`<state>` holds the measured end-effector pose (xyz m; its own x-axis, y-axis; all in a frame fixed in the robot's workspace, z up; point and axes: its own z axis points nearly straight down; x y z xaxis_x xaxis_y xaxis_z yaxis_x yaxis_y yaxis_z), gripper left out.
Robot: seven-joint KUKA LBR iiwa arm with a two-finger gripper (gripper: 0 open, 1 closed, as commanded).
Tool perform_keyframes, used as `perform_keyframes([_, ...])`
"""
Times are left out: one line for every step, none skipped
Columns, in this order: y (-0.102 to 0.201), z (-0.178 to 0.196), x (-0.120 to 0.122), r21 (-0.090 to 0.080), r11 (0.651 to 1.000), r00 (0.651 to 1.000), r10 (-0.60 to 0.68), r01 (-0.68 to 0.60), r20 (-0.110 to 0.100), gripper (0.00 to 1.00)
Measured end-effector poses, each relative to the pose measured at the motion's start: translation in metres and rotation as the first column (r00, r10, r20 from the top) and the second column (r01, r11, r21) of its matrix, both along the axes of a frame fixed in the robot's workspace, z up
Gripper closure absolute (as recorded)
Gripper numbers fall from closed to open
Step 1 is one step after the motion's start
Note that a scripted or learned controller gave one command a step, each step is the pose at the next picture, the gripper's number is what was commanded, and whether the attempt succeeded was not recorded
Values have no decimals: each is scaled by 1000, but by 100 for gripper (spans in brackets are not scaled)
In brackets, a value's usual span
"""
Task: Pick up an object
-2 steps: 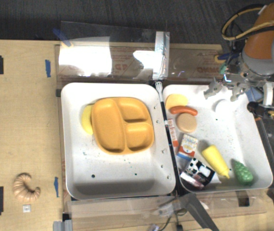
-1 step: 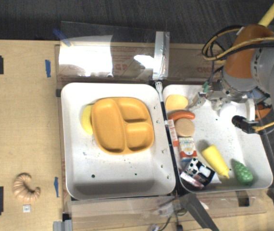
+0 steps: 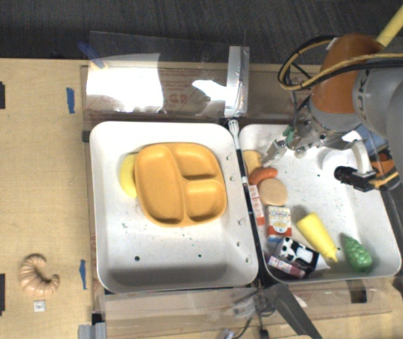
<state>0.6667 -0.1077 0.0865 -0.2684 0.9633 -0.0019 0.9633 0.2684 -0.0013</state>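
Camera view: gripper (image 3: 291, 141), at the right bin's (image 3: 382, 221) far left corner; small and blurred, finger state cannot be told. Arm (image 3: 371, 83) cut off at right. Possibly a carrot (image 3: 262, 174) just below the claw, untouched; yellow corn (image 3: 317, 235) and green piece (image 3: 357, 253) well apart.
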Motion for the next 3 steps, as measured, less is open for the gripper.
perform_keyframes([0, 14, 3, -1, 1000, 1000, 0, 1, 11, 100])
perform_keyframes([0, 13, 2, 0, 1000, 1000, 0, 0, 7, 0])
perform_keyframes([30, 104, -38, 2, 1000, 1000, 26, -26, 11, 0])
